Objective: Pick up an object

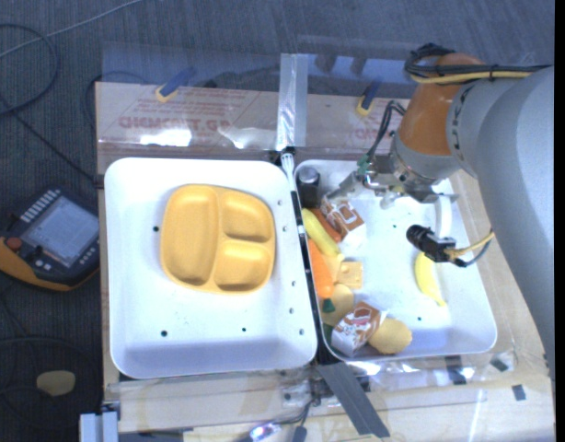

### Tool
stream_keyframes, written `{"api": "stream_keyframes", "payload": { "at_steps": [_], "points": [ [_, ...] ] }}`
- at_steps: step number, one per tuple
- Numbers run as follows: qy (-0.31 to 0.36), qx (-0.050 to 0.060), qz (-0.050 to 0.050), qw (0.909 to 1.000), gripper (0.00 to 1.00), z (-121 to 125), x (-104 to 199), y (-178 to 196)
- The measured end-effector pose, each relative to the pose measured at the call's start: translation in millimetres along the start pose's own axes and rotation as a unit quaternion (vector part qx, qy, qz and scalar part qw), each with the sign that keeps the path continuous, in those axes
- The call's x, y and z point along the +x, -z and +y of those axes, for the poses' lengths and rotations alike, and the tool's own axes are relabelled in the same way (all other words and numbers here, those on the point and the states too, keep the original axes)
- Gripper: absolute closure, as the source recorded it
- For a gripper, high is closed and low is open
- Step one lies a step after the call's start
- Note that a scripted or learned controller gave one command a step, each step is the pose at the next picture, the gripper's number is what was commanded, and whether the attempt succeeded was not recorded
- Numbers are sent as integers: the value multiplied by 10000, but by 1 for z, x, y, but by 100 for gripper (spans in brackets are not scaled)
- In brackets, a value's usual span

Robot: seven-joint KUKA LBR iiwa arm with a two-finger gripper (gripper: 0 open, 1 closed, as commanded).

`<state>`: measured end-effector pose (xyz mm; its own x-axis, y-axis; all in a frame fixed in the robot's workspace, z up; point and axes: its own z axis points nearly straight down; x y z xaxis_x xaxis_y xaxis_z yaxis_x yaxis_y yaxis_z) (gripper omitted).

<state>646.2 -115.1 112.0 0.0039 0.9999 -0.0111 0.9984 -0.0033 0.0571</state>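
Camera view from above: we see two shallow white bins side by side, the left bin (126, 339) holding a yellow divided tray (218, 238), and the right bin (471, 334) holding a cluster of play-food items along its left wall, among them a banana (317, 231), a small brown packet (342, 217), an orange carrot-like piece (321, 267) and a pale potato-like lump (391, 336), with a second yellow banana (431, 279) lying apart nearer the right wall. We see the grey arm with its orange band (428, 122) reaching in from the right, its gripper (379, 184) low over the upper part of the right bin, just beside the brown packet, and we cannot tell how its grasp is set or whether it holds anything.
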Motion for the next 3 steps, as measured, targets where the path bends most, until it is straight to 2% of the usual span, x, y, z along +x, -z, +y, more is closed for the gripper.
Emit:
{"api": "stream_keyframes", "payload": {
  "at_steps": [2, 3],
  "points": [
    [-76, 94, 32, 9999, 0, 9, 0, -2],
    [57, 27, -32, 10000, 0, 6, 3, -1]
  ]
}}
